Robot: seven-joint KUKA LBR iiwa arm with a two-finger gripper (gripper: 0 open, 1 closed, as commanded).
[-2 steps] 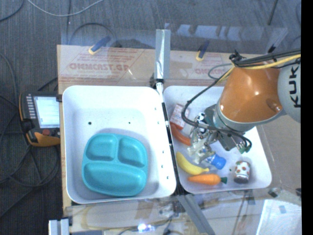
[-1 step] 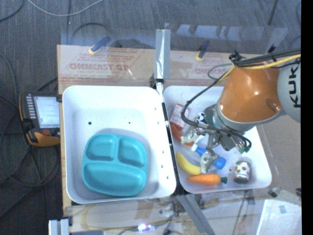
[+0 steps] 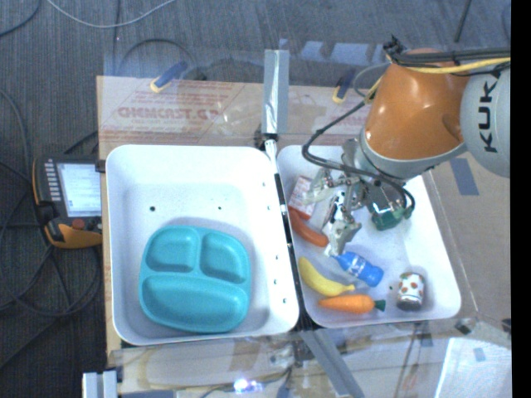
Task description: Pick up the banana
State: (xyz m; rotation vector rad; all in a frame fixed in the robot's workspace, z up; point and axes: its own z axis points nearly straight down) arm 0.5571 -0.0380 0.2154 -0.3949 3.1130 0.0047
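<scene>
Over the right bin point(image 3: 444, 259): the gripper point(image 3: 340, 222) hangs low; whether its claw is wide or narrow, I cannot tell.
Banana point(image 3: 323, 279): lies near the bin's front, apart from the gripper.
Neighbours: carrot point(image 3: 348, 303) just beside it, blue bottle point(image 3: 359, 267) close by.
Left bin point(image 3: 124, 222): holds a teal divided tray point(image 3: 196, 279).

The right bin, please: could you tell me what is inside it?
The right bin holds a banana, two carrots, a blue bottle and a small can. The end effector and arm cover the rear part.
</scene>
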